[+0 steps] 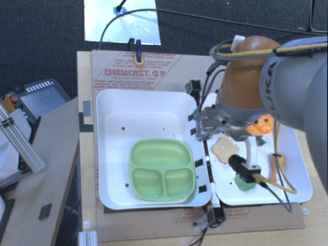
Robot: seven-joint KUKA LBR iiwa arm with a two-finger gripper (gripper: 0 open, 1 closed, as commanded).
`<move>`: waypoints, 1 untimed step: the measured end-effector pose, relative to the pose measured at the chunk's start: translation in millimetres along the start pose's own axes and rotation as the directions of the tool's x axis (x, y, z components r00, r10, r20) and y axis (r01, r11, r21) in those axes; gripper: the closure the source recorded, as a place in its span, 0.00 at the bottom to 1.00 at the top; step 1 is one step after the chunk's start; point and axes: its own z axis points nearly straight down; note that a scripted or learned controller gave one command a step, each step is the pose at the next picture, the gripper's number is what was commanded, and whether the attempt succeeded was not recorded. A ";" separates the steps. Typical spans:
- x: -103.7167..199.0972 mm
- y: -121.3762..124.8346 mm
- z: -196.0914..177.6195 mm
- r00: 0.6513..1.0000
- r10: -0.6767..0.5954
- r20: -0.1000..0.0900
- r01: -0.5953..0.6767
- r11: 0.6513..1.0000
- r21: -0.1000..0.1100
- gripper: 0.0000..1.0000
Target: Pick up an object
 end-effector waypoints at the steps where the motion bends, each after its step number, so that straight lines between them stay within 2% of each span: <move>1: 47.5 18.6 11.9 1.000 0.002 0.001 -0.002 1.000 0.000 1.00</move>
